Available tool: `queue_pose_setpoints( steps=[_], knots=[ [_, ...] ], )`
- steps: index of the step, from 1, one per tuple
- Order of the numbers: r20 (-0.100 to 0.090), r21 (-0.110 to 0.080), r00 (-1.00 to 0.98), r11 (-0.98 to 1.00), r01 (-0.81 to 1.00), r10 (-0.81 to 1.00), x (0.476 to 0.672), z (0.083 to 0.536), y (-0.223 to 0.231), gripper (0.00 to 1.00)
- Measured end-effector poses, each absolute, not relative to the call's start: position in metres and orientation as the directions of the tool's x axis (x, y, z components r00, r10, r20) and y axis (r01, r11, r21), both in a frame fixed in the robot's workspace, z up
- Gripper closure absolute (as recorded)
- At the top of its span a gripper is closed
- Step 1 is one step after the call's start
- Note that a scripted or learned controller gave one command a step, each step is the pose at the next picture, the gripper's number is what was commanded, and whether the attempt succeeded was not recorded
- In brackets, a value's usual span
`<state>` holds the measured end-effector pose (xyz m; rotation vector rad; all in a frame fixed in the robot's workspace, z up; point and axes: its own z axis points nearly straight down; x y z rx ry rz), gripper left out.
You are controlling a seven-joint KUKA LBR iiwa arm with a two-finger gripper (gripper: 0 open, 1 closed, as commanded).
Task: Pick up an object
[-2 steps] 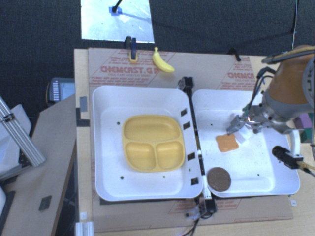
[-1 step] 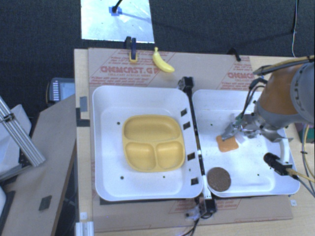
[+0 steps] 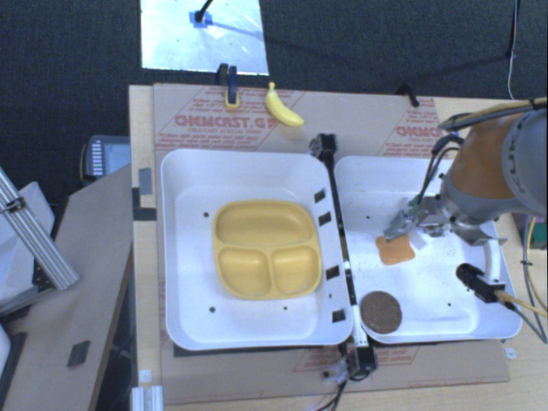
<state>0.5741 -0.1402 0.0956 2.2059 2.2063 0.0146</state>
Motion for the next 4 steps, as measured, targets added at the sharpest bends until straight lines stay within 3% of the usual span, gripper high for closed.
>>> queue_pose_setpoints(
  steps=[1,2,4],
  knots=[
    [-0.020,0.041,0.001,0.000,0.999,1.000,0.578,0.111,-0.144,1.00],
    [-0.002,0.007,-0.003,0.003,1.000,1.000,0.582,0.174,-0.150,1.00],
    [-0.001,0.006,-0.004,0.004,1.000,1.000,0.595,0.260,-0.147,1.00]
  ],
)
